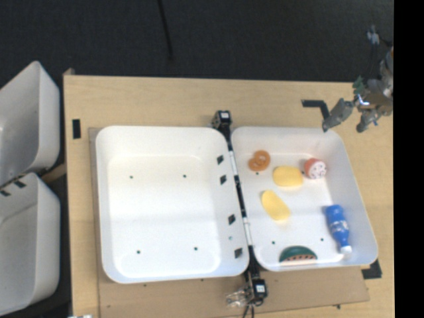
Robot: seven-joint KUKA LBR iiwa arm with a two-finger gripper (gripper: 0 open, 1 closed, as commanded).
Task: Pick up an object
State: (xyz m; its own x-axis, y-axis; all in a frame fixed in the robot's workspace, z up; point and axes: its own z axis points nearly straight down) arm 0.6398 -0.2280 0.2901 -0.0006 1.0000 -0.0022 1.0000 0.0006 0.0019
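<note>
Grey metal fingers of the two-finger gripper are hanging spread apart above the bench's tan wooden surface, just beyond the far right corner of the right shallow white plastic bin. Nothing is sitting between the fingers and they are touching none of the objects, though the picture is coarse there and the exact gap is hard to judge.

All the objects are lying in the right bin. A small orange ring-shaped toy is resting near the far left of it. Beside it, towards the right, a smooth yellow oval piece is lying almost against a round red-and-white speckled ball. A second yellow rounded lump is sitting nearer the bin's middle. A blue plastic bottle with a white cap is lying on its side along the right wall. A dark green half-round slice with a red face is leaning at the near wall.

The left shallow white plastic bin is glossy, with rounded corners.
</note>
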